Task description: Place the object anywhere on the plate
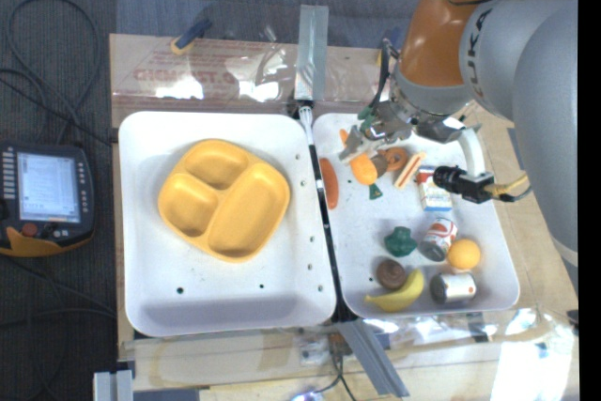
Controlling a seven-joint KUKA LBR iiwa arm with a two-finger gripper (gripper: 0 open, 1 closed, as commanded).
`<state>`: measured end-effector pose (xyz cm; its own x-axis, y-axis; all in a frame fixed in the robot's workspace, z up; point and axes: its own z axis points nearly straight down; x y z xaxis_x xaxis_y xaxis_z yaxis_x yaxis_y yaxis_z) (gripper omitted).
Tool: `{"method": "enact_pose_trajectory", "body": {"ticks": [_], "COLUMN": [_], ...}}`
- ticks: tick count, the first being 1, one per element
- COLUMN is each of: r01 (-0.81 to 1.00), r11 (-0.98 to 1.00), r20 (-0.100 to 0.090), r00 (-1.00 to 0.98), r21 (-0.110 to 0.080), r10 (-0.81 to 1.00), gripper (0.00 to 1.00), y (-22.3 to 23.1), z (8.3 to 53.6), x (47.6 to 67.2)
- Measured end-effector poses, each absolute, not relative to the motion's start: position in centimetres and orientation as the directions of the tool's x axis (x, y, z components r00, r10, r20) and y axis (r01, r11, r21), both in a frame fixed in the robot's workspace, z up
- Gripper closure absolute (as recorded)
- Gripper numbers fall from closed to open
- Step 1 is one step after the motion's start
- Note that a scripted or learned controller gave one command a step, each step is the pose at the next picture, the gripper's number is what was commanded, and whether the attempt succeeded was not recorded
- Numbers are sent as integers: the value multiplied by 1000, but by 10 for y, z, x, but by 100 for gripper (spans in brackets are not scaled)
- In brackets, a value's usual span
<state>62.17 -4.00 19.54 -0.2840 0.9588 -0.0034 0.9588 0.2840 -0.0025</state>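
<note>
Claw: the gripper is seen low over the far end of the right bin, under the orange-banded wrist; whether its parts are spread or pressed together cannot be told.
Object: a small orange piece with a green stem, seemingly a toy carrot, is seen just below the claw (touching or merely close cannot be told). No pinch on it can be made out.
Plate: the yellow three-part plate is set in the left bin, well apart from the claw.
Neighbours: a striped orange piece lies beside the carrot; a banana, a can and an orange ball are gathered at the near end.
Hidden: the claw's tips are blurred among clutter, and the arm is cut off at the right.
</note>
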Motion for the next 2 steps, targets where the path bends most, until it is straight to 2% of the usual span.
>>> {"method": "enact_pose_trajectory", "body": {"ticks": [1,2], "r01": [924,924], "r11": [383,381], "r20": [-2,-3], "r00": [-383,-381], "r21": [1,-1], "r10": [924,924], "gripper": [100,0], "y": [33,31], "z": [228,227], "x": [646,646]}}
